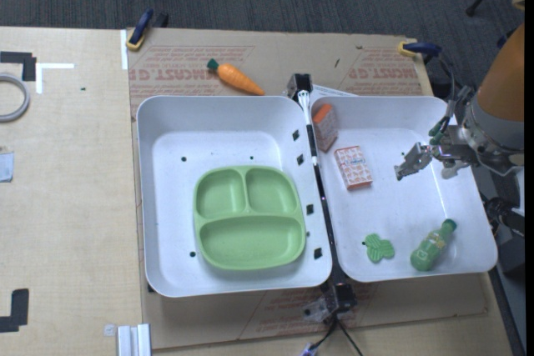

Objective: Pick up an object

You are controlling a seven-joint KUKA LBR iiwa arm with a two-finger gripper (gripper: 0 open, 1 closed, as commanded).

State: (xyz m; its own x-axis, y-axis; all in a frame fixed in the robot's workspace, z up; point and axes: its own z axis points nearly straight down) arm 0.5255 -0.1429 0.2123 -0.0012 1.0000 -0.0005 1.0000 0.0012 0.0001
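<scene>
My gripper [410, 164] hangs over the right bin [467, 263], right of its middle, with nothing between its fingers. To its left lies a small pink patterned box [354, 167], and further back-left stands a brown and white carton [324, 125] by the bin's wall. A green bottle [433, 246] lies near the front right corner. A small green leaf-shaped toy [379, 248] lies to the left of the bottle. None of these touch the gripper.
The left bin [158, 179] holds a green divided plate [249, 217]. A toy carrot [235, 77] lies on the cardboard behind the bins. Clamps sit between the bins at back [299, 85] and front [334, 300]. The arm's orange band [509, 79] shows at right.
</scene>
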